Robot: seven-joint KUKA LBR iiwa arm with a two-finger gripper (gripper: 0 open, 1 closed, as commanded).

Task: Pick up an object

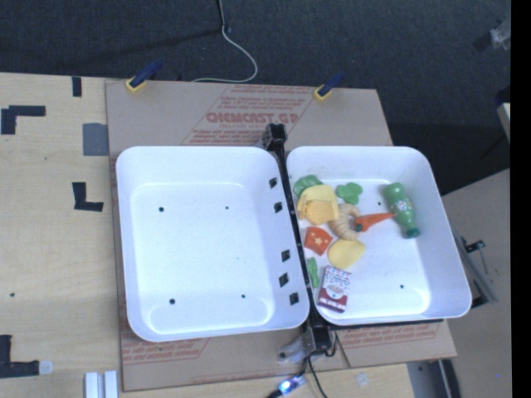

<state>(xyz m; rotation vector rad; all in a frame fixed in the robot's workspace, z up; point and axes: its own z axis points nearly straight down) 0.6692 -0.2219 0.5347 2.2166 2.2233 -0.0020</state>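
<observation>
Toys (340, 230) clustered in right bin (431, 222) on cardboard (241, 118).

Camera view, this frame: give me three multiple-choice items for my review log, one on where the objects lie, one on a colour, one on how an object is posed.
1. Where do the toy objects lie?
A. In the right bin
B. In the left bin
C. On the cardboard outside the bins

2. What colour is the bottle near the right bin's far right side?
A. Blue
B. Green
C. White

3. How is that bottle posed?
A. Standing upright
B. Hanging over the rim
C. Lying on its side

Answers:
1 A: the cluster sits inside the right bin, mostly near the wall it shares with the left bin.
2 B: the bottle is green.
3 C: its long body lies flat on the bin floor.
</observation>
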